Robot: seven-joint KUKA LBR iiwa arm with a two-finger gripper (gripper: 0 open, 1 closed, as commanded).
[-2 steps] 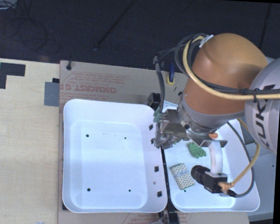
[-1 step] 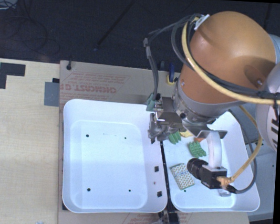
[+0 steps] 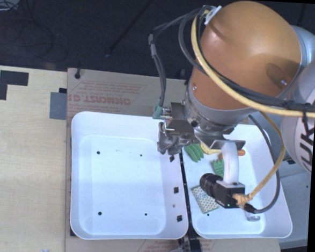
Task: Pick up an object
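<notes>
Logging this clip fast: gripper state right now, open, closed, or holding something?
Gripper: cannot be told; it sits low over the ridge between the two bins, at the left bin edge, with nothing visibly held.

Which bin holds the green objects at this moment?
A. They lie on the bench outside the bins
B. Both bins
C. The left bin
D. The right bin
D: the green objects lie in the right bin, near its divider side under the arm, while the left bin shows bare white floor with small dark dots.
</notes>
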